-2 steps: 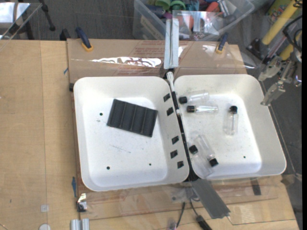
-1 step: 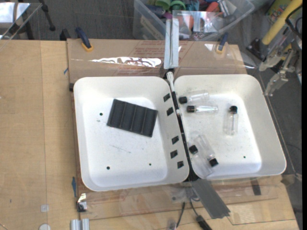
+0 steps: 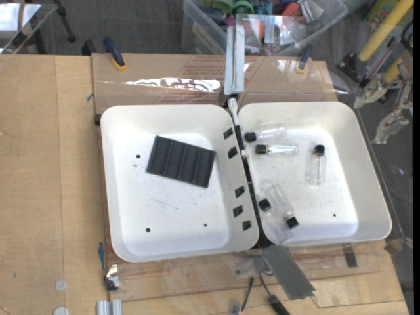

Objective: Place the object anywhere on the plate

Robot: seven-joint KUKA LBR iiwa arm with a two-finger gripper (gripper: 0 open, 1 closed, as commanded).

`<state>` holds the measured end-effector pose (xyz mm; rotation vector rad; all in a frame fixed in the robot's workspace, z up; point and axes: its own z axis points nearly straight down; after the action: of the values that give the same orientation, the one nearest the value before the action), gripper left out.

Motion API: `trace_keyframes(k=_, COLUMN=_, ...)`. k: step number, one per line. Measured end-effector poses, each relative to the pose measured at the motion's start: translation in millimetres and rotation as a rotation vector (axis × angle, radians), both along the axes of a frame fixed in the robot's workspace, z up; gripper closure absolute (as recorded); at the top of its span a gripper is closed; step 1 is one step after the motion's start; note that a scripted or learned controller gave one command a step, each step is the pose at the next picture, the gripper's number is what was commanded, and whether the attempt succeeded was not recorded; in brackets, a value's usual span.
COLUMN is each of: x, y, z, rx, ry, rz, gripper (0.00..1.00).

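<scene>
Four clear vials (image 3: 282, 149) scattered in right bin (image 3: 367, 176), black plate (image 3: 181, 161) mid left bin (image 3: 125, 195)

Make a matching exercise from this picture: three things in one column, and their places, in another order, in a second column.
Things:
1. dark ridged plate
2. clear vials with black caps
3. plastic box of colourful items

Places:
A. behind the bins, at the top of the view
B. in the left bin
C. in the right bin

Pairs: 1-B, 2-C, 3-A
</scene>
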<state>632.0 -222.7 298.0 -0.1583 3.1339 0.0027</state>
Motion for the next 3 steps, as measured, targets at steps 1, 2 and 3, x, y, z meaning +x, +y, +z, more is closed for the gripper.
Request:
trace_keyframes(k=1, x=1.2, y=-1.3, z=11.8, rx=0.001, ry=-0.010, rz=-0.006, gripper=1.00)
trace_keyframes(k=2, x=1.2, y=-1.1, z=11.7, rx=0.001, ry=-0.010, rz=-0.006, gripper=0.00)
trace_keyframes(k=3, x=2.8, y=-1.3, z=23.8, rx=0.001, ry=-0.020, rz=-0.011, gripper=1.00)
